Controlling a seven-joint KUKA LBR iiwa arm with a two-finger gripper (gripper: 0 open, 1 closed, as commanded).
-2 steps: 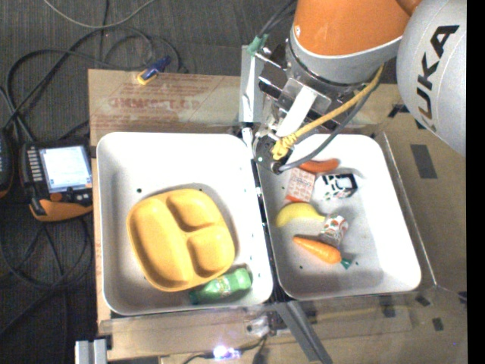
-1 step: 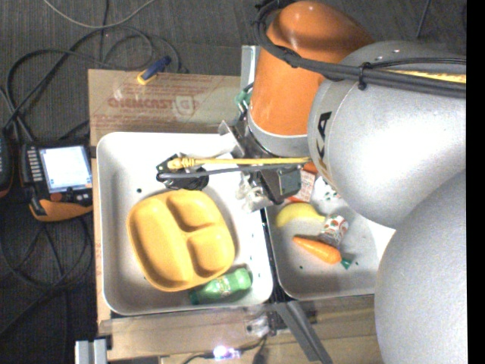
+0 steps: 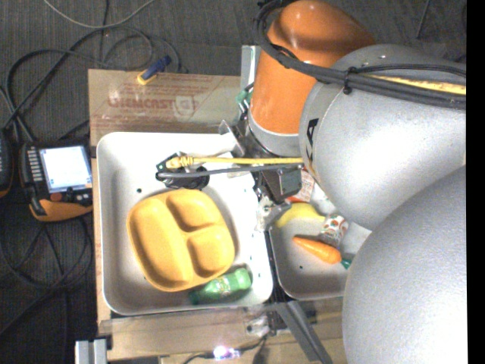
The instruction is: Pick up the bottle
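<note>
Camera view: the green bottle (image 3: 222, 285) lies on its side against the near edge of the yellow divided plate (image 3: 180, 238), untouched. The gripper (image 3: 267, 208) hangs beyond the plate's right side, grip state unclear. Judged: approach step; next, reach down to the bottle.

The light is bright and comes from above. The big grey arm (image 3: 394, 150) shines almost white, and its orange band (image 3: 303, 59) has a soft glow. The left white bin (image 3: 110, 226) looks bright too. The floor at the top is dim. Small things look a bit fuzzy.
</note>
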